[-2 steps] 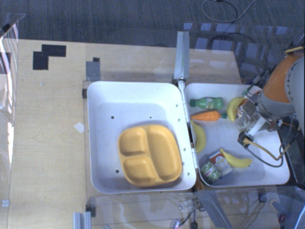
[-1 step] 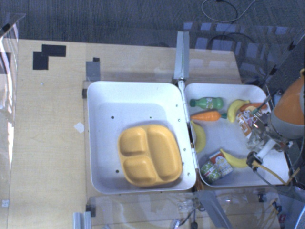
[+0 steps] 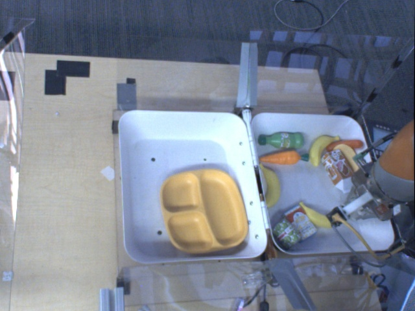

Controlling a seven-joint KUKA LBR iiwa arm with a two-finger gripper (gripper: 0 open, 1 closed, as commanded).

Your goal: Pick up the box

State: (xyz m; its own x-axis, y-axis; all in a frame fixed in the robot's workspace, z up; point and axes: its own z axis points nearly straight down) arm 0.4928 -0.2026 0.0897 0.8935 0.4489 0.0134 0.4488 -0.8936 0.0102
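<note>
1. One relation matters most: the box [image 3: 338, 165] lies just to the camera view's left of the gripper [image 3: 367, 188] and a little toward the far rim. They are close together, but I cannot make out any contact.
2. The box is in the right bin [image 3: 305, 118], in its far right part. It lies flat and tilted, with its long axis running from far-left to near-right, so its near end points toward the gripper.
3. A banana [image 3: 319, 150] curves against the box's far-left end. The carrot [image 3: 280, 157] and the green bottle [image 3: 280, 138] lie farther left, apart from the box.
4. The arm [image 3: 397, 164] comes in over the right bin's right wall, its wrist low above the bin floor and angled leftward.
5. Whether the jaws are spread or pressed together cannot be told from this slant, and nothing is seen pinched in them.
6. Judged from this, the coming move is a short shift left and toward the far rim. The jaws would best close across the box's short sides, and crowding from the banana is the likely risk.
7. A green-and-red packet [image 3: 293, 227] and a second banana [image 3: 316, 216] lie nearer the front rim, clear of that path.
</note>
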